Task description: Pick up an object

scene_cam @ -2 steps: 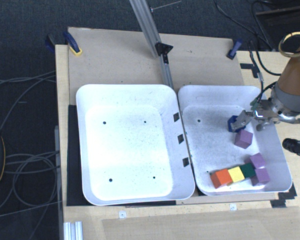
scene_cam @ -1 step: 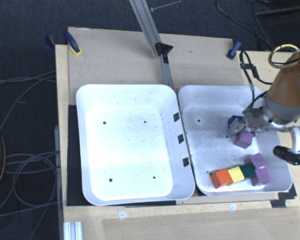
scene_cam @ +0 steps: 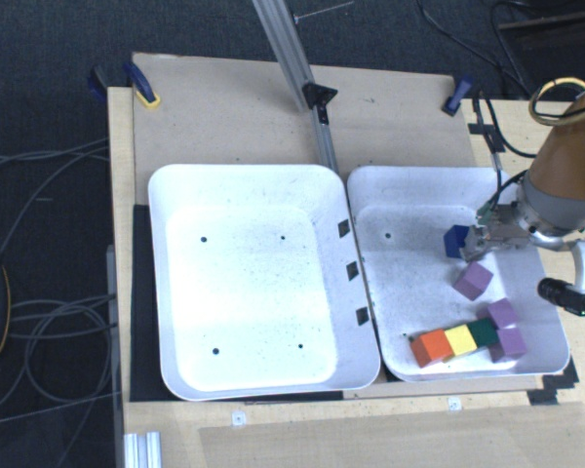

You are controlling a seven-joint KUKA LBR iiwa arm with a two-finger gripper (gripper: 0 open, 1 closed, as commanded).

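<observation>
Over the right-hand bin [scene_cam: 526, 359], the grey arm [scene_cam: 563, 178] with its orange band reaches in from the right edge, where most of its body is cut off. Its gripper [scene_cam: 480, 240] hangs low above the bin floor, and the metal parts blur together, so whether the fingers are apart or together cannot be told. A small dark blue block [scene_cam: 455, 241] sits just beside the gripper on its left, partly covered by it; whether they touch is unclear.

Just below the gripper lies a lone purple cube [scene_cam: 473, 280], tilted so its corners point up and down in the view, with no clear long axis. Near the bin's front edge lies a multicoloured bar [scene_cam: 456, 342] of orange, yellow and green segments. Its long axis runs left to right, rising slightly toward the right, with the orange end on the left. A purple piece [scene_cam: 507, 328] touches the green end and stands across it, its long axis running roughly front to back.

Beside this bin, touching along the middle, is the left-hand bin [scene_cam: 166, 261], its white floor washed out by glare. A metal pole [scene_cam: 292, 52] runs down from the top of the view to where the bins meet. Cables [scene_cam: 39, 213] trail over dark carpet at far left.
</observation>
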